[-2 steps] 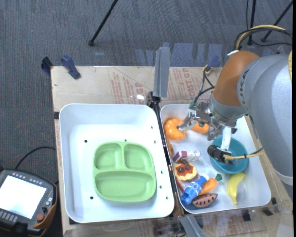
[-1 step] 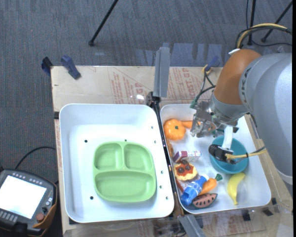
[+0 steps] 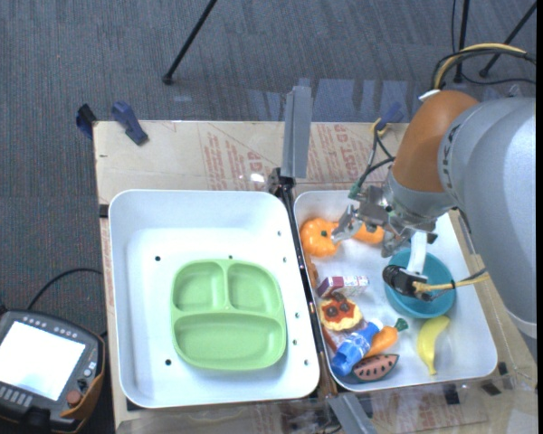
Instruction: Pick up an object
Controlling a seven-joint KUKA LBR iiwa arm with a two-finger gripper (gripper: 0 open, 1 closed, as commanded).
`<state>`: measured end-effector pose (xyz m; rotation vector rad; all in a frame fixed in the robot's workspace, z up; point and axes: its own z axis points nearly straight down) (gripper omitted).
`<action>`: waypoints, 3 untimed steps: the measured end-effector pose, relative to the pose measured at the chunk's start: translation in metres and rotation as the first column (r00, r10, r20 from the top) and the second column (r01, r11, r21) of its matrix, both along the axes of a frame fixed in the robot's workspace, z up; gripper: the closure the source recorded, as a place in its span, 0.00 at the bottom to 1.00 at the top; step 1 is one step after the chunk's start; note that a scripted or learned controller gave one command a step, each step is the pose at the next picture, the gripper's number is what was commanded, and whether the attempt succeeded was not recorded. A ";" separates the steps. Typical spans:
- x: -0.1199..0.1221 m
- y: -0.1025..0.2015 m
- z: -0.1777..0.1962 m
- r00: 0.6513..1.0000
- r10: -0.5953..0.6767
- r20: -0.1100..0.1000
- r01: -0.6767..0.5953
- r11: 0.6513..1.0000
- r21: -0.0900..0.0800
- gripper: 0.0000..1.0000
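My gripper (image 3: pixel 371 229) hangs low over the far part of the right bin (image 3: pixel 475 333). It is open, and its grey fingers (image 3: pixel 346 225) straddle a small orange object (image 3: pixel 371 236), which is mostly hidden under it. An orange pumpkin-like toy (image 3: pixel 316 237) lies just to the left of the fingers. A blue bowl (image 3: pixel 434 298) sits to the lower right of the gripper. I see nothing lifted off the bin floor.
Nearer in the right bin lie a white-and-purple tube (image 3: pixel 343 284), a round pizza-like toy (image 3: pixel 339 314), a blue bottle (image 3: pixel 353 351), a carrot (image 3: pixel 389 335), a watermelon slice (image 3: pixel 376 367) and a banana (image 3: pixel 432 343). The left bin (image 3: pixel 136 242) holds a green divided plate (image 3: pixel 228 316).
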<state>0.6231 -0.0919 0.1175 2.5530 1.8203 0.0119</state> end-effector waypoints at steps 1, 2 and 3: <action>0.014 0.008 -0.032 0.899 -0.438 -0.015 0.438 0.899 -0.001 0.00; 0.014 0.010 -0.022 0.902 -0.432 -0.018 0.432 0.902 -0.003 1.00; -0.001 0.007 0.035 0.903 -0.430 -0.008 0.430 0.903 0.003 1.00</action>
